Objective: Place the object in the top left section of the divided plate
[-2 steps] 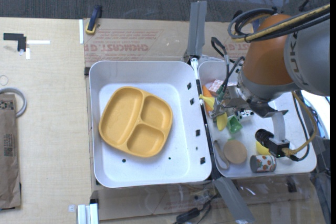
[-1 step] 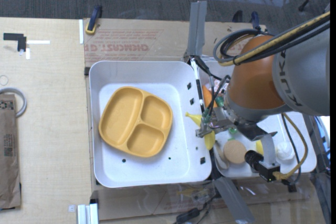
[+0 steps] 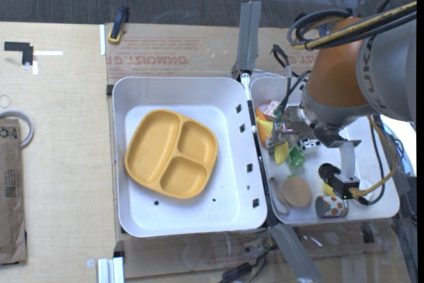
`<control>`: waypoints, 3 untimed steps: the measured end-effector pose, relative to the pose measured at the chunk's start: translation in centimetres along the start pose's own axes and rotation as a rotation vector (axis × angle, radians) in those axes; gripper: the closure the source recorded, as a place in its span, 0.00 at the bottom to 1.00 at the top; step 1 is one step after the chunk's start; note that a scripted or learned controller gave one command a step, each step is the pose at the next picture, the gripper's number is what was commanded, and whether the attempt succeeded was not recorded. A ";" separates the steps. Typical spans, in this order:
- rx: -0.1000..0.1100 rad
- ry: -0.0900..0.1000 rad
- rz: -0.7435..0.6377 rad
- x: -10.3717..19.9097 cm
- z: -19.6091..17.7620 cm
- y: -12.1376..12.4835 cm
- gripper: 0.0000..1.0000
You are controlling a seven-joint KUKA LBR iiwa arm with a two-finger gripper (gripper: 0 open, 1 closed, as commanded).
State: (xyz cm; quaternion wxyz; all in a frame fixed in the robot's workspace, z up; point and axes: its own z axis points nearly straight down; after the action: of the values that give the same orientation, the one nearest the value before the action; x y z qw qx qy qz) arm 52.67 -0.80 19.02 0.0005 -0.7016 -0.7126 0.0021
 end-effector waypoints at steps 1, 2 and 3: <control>0.002 0.000 0.140 8.1 0.0 -4.9 1.00; 0.002 -0.001 0.155 15.3 6.3 -4.8 1.00; 0.002 -0.001 0.156 15.3 6.2 -4.8 0.00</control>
State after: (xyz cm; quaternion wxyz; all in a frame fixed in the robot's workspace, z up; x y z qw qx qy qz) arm 47.63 14.37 12.76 0.0007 -0.7548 -0.6559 0.0030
